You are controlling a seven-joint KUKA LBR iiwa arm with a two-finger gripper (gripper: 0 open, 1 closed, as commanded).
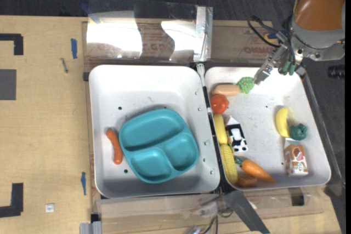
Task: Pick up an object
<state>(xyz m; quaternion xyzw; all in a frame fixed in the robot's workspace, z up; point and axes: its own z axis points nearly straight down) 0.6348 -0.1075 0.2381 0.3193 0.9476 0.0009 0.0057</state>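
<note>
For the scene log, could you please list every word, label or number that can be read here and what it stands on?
Nothing can be read with certainty.
Cardboard wall behind the bins: reddish printed letters, blurred and partly under glare, unreadable.
Small carton in the right bin: a printed picture, any text too small to read.
Black-and-white box: a pattern, no legible text.

The arm (321, 3) reached in from the upper right; its gripper (265, 72) pointed down-left, hanging low.
</note>
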